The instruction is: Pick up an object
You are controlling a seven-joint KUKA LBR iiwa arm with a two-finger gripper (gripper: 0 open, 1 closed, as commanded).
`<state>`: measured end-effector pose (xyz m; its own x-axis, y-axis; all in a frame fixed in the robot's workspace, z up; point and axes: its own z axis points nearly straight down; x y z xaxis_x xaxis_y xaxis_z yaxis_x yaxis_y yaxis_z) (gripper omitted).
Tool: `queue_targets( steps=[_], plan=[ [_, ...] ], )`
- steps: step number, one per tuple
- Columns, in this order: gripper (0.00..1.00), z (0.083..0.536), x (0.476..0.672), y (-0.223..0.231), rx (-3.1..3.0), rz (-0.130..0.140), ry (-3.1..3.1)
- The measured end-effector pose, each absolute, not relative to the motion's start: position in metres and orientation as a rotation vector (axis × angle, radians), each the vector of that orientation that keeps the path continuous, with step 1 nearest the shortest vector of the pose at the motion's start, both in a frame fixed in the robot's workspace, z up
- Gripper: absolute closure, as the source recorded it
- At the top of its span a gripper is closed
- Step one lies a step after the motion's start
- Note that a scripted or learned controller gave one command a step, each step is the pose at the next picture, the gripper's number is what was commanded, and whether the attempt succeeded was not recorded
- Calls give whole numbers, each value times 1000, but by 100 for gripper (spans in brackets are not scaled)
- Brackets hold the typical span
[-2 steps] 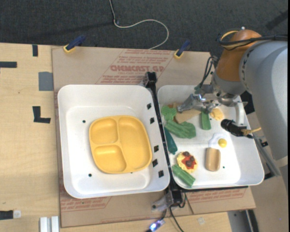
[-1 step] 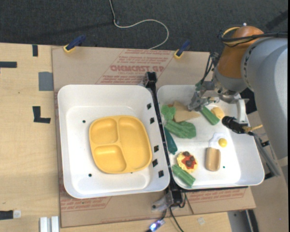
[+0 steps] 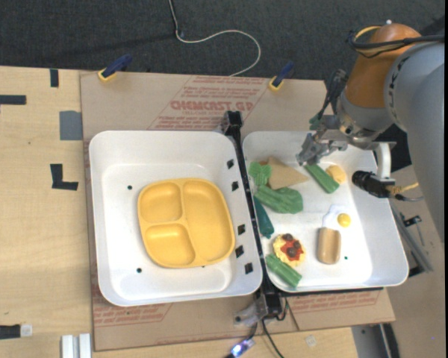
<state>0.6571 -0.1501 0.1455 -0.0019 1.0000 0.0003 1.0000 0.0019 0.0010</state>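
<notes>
The grey arm w/ orange band reaches in from the right; its two-finger gripper (image 3: 311, 152) hangs low over the upper part of the right shallow white bin (image 3: 377, 256). Can't tell how the gripper is set, too small and dark to read; nothing visibly held.

Just below/left of the gripper tip: tan wedge-shaped toy piece (image 3: 285, 175). Just right of the tip: short green stick-shaped toy (image 3: 322, 177), tilted, w/ a small yellow round bit (image 3: 336, 174) beside it. These crowd the spot under the tip.

Rest of the right bin: leafy green toy pieces (image 3: 278, 198) left of centre, a dark teal stick (image 3: 263, 218) along the left wall, a fried-egg toy, white w/ yellow yolk (image 3: 339, 218), a tan cylinder, bread-roll-like (image 3: 328, 245), a small round pizza-like toy w/ red topping (image 3: 289, 249), and a green ridged piece (image 3: 284, 271) near the front wall. Approx. 9 loose toys, all in the right bin.

Left shallow white bin (image 3: 112, 200): 1 yellow plastic divided plate, 3 compartments (image 3: 185, 222), sits about centre.

2 bins, side by side on brown cardboard (image 3: 201, 107), which is clipped at the back by 2 blue-and-yellow clamps (image 3: 115, 67). A white cable (image 3: 216, 36) loops over the dark floor behind.
</notes>
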Motion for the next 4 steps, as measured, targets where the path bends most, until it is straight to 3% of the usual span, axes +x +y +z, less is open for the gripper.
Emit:
queue_targets(
  steps=[2, 3, 4],
  plan=[
    [100, 225, 666, -147, 2219, 2, 2223],
    [100, 216, 664, -94, 2217, -2, 2231],
    [100, 218, 641, -41, 2218, -4, 2232]
  ],
)
